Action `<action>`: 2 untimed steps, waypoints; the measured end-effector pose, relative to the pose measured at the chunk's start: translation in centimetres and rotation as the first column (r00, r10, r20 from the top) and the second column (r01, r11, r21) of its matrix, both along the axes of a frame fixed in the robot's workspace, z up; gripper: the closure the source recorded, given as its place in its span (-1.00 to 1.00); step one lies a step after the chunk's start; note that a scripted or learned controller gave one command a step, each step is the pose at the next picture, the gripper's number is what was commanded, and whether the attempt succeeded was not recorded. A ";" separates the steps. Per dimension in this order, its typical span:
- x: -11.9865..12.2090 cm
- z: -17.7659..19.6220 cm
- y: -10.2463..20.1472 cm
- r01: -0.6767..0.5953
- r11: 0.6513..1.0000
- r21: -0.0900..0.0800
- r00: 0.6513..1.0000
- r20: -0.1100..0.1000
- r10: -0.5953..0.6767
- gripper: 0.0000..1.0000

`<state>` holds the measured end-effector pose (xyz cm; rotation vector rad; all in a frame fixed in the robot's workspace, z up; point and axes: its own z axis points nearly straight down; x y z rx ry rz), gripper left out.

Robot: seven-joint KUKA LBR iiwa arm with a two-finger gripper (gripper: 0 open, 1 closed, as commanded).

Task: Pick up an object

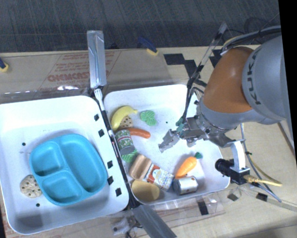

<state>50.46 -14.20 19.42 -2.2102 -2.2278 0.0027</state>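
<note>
Toys are crowded into the right bin (177, 91); a blue tray (66, 168) and cookie (30, 186) lie in the left bin (5, 121). Carrot (186, 166), leaves up-right, lies diagonally below the unclenched gripper (167, 140), which grasps nothing.

bare bin floor (159, 99), toys (143, 164) crowding left

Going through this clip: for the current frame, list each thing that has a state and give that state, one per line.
end effector: over the right bin, nothing visibly held; finger opening unclear
blue divided plate: flat in the left bin, compartments bare
cookie: flat beside the plate's left edge
banana: lying by the divider
carrot: on its side, untouched
small can: tipped on its side
green can: lying down along the divider
</note>
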 end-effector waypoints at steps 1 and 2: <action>-0.9 4.1 3.4 0.097 0.995 -0.001 0.995 0.003 -0.097 -1.00; -3.1 -5.9 4.7 0.143 0.990 0.000 0.990 -0.009 -0.143 -1.00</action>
